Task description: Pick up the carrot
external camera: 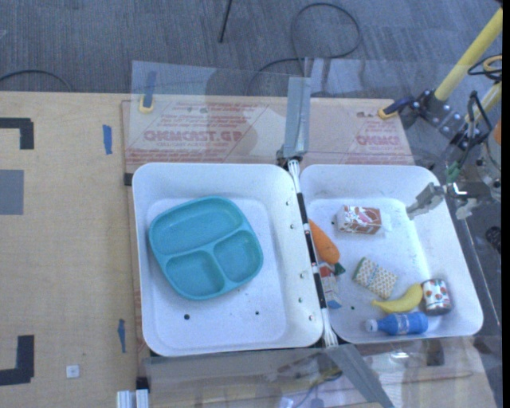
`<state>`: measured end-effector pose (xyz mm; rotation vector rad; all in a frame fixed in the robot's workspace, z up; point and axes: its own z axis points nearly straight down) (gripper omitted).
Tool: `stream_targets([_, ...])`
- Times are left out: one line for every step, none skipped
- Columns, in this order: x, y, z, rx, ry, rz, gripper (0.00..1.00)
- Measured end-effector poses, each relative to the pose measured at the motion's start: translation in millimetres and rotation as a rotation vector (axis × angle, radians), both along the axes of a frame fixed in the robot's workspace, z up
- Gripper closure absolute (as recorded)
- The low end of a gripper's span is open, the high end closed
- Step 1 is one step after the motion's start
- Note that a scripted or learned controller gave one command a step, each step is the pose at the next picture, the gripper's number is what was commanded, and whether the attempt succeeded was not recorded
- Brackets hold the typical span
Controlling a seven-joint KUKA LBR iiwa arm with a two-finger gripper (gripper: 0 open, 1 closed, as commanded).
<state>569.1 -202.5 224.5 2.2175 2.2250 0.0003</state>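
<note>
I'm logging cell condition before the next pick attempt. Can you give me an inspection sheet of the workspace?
Surface: wooden bench bearing two shallow white bins, left and right.
Job's things: orange carrot in the right bin, against its left wall.
Clutter: teal divided plate in the left bin; small red-and-white carton, patterned packet, yellow banana, blue bottle, red-spotted can.
Grippers: grey gripper over the right bin's right side, away from the carrot.
Cables: black loops on the floor beyond.
Surroundings: grey carpet.

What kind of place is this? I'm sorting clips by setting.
Probably a robotics lab test bench: two white bins on a wooden bench, toy food like the carrot and banana, and loose cables on carpet.
</note>
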Motion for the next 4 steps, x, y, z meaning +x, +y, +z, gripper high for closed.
stream_targets([-36.1,88.1,-127.7,-0.001,-0.003,0.293,0.0])
stream_targets([-36.0,84.3,-117.6,-0.002,-0.006,0.285,1.0])
stream_targets([26.4,76.4,-135.3,-0.003,-0.008,0.306,1.0])
stream_targets([14.6,131.5,-39.7,-0.001,-0.001,-0.01,1.0])
